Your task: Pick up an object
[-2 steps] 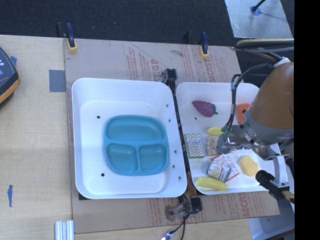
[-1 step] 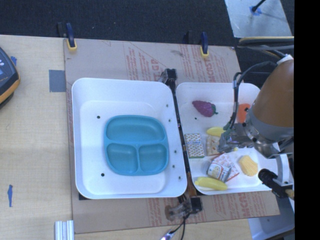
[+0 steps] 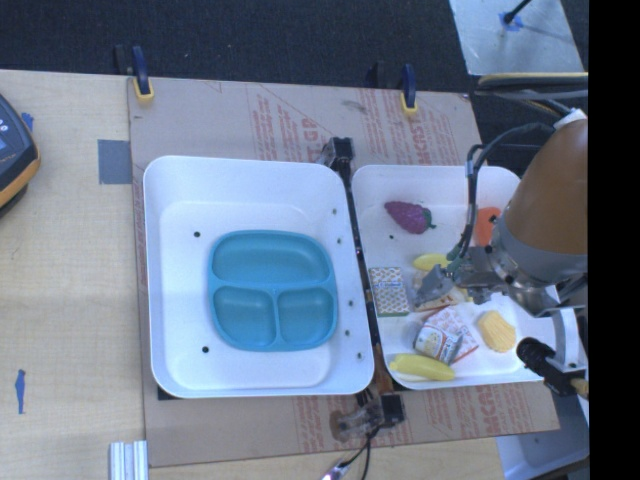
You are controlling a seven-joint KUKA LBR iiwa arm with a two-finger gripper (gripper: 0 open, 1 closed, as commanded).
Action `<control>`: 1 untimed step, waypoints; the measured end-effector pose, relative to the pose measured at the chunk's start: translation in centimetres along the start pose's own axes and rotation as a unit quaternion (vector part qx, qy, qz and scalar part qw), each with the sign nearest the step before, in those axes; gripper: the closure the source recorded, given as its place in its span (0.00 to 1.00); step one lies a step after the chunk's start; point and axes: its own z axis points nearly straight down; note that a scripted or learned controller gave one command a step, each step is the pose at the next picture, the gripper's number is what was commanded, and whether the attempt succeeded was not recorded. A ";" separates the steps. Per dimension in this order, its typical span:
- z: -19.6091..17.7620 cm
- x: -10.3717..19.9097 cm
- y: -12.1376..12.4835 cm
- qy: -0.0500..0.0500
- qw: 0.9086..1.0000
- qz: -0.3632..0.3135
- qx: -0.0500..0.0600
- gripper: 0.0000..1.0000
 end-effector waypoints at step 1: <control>6.5 -1.5 5.7 -0.001 1.000 0.001 -0.002 0.00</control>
